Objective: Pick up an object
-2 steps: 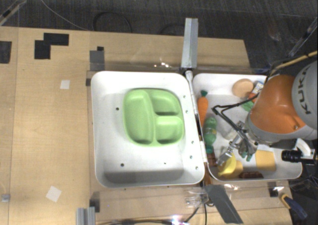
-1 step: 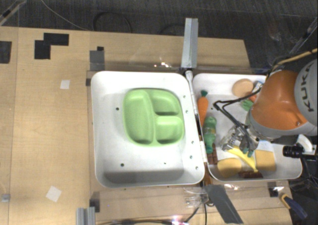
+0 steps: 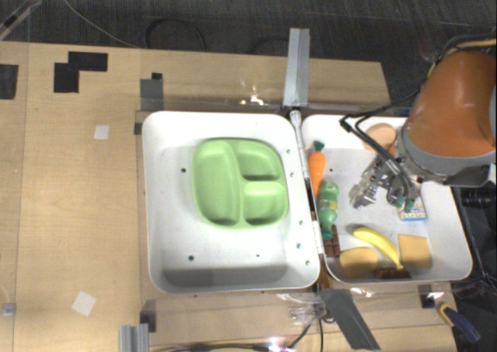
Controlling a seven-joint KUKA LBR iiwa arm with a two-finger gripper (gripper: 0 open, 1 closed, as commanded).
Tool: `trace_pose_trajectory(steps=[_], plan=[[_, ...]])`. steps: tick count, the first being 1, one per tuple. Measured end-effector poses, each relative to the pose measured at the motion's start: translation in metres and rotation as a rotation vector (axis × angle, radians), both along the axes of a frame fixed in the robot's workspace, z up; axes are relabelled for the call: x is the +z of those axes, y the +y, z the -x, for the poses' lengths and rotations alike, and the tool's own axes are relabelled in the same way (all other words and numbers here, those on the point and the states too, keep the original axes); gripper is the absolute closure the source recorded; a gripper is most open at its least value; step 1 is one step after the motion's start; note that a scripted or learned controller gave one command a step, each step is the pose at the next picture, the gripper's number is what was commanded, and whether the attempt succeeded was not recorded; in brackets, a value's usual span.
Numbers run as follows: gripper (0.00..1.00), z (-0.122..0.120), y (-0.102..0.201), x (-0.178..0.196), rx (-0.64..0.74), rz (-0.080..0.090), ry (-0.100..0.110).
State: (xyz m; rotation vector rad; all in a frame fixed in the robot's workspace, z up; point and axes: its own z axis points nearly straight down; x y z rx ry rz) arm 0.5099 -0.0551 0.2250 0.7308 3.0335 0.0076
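Note:
The right bin holds several toy foods: a carrot and a green bottle-shaped piece along its left wall, a banana near the front, a tan bread-like piece and a yellow block beside it. A round peach-coloured item lies at the back, partly hidden by the arm. My gripper hangs over the bin's middle, above the banana, with nothing visible between its fingers.
The left bin holds a green divided plate. A metal post stands at the back between the bins. The grey and orange arm covers the right bin's back right part. A small card lies under the gripper's right side.

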Motion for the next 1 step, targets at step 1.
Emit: trace_pose_trajectory(steps=[1], plan=[[1.00, 0.0067, -0.0667, -0.0224, 0.007, 0.002, 0.015]])
